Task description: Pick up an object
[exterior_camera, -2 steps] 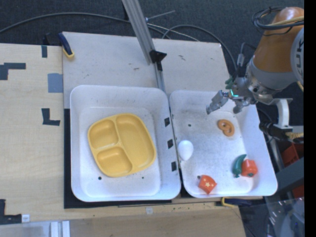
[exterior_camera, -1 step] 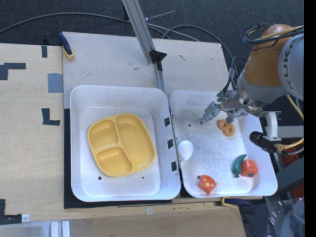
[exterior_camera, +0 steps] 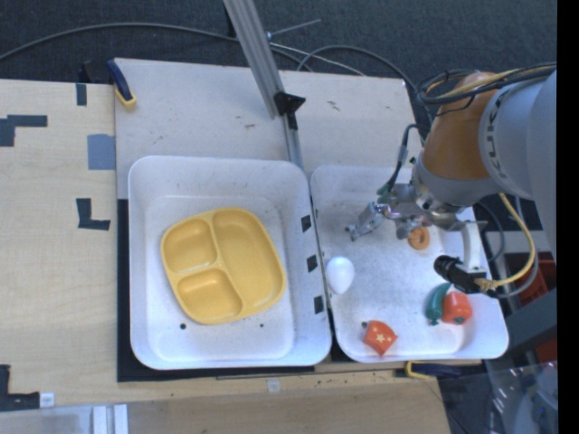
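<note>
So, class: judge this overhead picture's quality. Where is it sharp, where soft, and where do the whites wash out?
Camera view: lighting is even and soft; the yellow three-compartment plastic tray is sharp; the small white egg-shaped object nearly washes into the white right-hand bin; the grey two-finger gripper looks slightly soft.

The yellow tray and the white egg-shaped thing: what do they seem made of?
The yellow tray, with three compartments, looks like moulded plastic: even colour, rounded edges, soft sheen. The white egg-shaped thing looks smooth and matte, perhaps plastic; the look leaves it open.
</note>
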Available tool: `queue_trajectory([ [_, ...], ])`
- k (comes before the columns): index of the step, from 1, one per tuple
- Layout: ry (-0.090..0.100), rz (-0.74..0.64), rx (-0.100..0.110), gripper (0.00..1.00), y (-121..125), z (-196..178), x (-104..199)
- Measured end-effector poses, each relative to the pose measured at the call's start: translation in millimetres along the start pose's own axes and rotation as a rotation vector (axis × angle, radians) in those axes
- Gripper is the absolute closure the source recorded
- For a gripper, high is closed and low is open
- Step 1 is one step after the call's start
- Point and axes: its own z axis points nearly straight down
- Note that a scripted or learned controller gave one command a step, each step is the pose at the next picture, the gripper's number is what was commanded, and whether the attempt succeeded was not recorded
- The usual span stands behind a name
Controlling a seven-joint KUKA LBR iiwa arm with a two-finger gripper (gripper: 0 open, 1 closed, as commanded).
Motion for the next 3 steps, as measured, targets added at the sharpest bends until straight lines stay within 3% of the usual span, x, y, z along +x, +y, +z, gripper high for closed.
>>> queue_trajectory([
  [1, 0.000, 0.000, -0.001, 0.00, 9, 52, -1],
  [2, 0.000, -0.001, -0.005, 1.00, 9, 39, 0],
  [3, 0.000, -0.001, -0.011, 1.00, 7, -9, 10],
])
